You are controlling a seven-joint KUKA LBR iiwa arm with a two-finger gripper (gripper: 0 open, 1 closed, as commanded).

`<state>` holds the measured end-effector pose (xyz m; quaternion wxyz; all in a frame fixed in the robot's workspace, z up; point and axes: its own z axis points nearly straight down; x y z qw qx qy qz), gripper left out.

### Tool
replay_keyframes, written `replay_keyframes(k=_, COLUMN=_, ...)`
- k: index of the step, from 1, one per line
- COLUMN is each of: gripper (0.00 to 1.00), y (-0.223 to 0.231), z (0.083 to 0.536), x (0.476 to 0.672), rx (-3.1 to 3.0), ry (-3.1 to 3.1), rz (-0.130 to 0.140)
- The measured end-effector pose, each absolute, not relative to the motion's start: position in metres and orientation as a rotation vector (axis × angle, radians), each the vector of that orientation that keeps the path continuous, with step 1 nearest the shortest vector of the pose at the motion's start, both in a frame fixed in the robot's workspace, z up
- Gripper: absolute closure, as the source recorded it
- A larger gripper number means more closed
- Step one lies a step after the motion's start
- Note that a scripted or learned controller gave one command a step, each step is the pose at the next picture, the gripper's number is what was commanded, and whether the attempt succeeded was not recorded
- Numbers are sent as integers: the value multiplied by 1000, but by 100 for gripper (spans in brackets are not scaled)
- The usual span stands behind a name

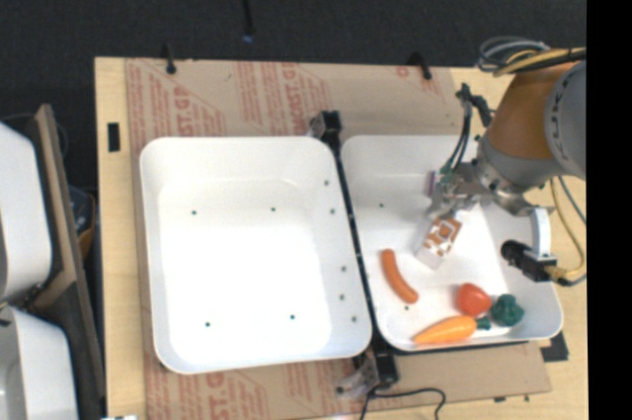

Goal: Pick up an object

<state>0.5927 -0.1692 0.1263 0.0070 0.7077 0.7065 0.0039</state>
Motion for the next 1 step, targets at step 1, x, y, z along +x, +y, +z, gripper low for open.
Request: replay_keyframes(k=1, gripper=100, y=-193, z=138, x=686, rx=2220, ry=2221, rz=1)
